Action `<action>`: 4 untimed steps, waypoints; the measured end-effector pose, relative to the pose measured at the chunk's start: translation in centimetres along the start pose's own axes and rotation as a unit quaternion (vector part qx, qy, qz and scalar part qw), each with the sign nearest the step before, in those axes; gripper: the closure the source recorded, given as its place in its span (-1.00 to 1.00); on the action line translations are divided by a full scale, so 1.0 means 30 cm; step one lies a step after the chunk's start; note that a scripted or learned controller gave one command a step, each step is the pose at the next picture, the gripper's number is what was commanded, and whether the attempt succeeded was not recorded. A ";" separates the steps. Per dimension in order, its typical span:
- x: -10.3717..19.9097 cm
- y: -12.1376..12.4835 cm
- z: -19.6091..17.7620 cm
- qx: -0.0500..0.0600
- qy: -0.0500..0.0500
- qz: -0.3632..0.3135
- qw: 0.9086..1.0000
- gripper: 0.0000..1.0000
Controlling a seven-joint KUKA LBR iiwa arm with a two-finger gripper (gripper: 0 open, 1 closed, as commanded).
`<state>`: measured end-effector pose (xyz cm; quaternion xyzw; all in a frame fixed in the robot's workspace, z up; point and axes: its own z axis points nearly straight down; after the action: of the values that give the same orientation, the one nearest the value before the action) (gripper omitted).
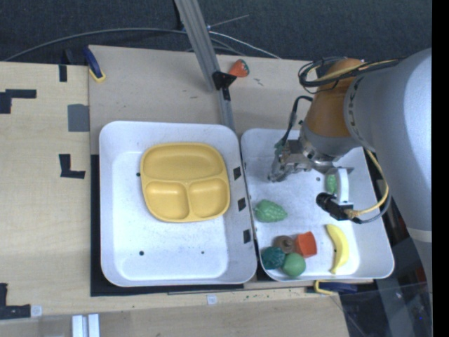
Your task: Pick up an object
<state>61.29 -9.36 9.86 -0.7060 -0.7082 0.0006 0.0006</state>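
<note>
My gripper [279, 170] hangs over the upper middle of the right bin [261, 142], fingers pointing down toward the bin floor. Nothing shows between them. A light green leafy object [269, 210] lies just below and to the left of the gripper, apart from it. Along the bin's front edge sit a brown ring [284, 243], an orange-red block [306, 243], a dark teal lump [273, 258] and a green ball [294, 265]. A yellow banana [339, 247] lies at the front right. A small green and white item [330, 183] rests under the wrist.
A yellow divided plate [185, 181] lies in the left bin [112, 209]. A grey pole [200, 37] slants across the back of the bench, with an orange-tipped clamp [238, 68] beside it. The arm's black cable fitting [331, 203] hangs over the right bin.
</note>
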 end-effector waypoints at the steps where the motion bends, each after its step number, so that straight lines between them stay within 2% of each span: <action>1: -0.017 0.001 -0.145 -0.002 0.000 0.001 1.000 1.00; 3: 0.005 0.014 -0.513 -0.003 0.000 0.001 1.000 1.00; 4: 0.167 -0.034 -0.470 0.001 0.001 -0.001 1.000 1.00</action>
<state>60.27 -4.35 23.97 -0.7053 -0.7089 0.0007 0.0015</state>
